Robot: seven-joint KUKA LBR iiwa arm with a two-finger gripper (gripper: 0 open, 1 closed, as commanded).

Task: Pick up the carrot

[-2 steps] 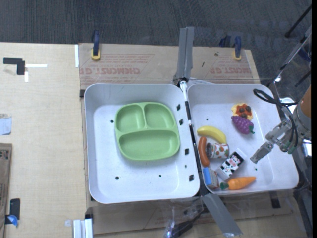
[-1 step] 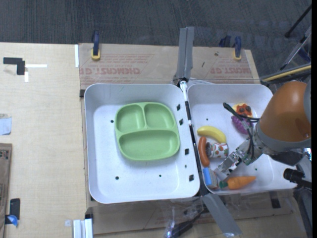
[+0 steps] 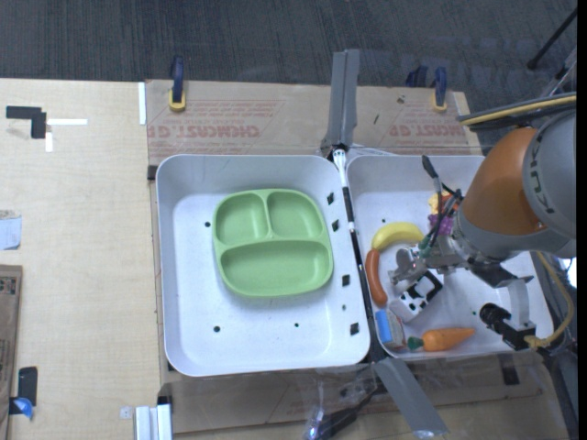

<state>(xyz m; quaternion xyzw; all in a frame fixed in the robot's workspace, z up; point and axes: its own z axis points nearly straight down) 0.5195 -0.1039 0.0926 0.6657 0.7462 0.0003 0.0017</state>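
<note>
1. Two shallow white bins sit side by side on the table (image 3: 83,246), the left bin (image 3: 183,273) and the right bin (image 3: 367,191) meeting along a middle rim.
2. A green plate (image 3: 272,242) with three compartments lies in the left bin, a little above its centre.
3. The carrot (image 3: 447,338) lies flat near the front wall of the right bin, its green end pointing left and its orange tip pointing right.
4. Just left of the carrot's green end, in the front left corner of the bin, is a small blue and white packet (image 3: 386,327).
5. A banana (image 3: 396,236) curves across the upper left part of the right bin, and a reddish sausage (image 3: 375,277) lies lengthwise below it, close to the middle rim.
6. A black and white toy (image 3: 420,293) rests between the sausage and the carrot, above the carrot and apart from it.
7. The arm (image 3: 504,195), grey with an orange band, reaches in from the right over the right bin.
8. The jaws (image 3: 409,266) hang just above the black and white toy, up and left of the carrot and not touching it; how wide they stand cannot be told, and nothing can be seen between them.
</note>
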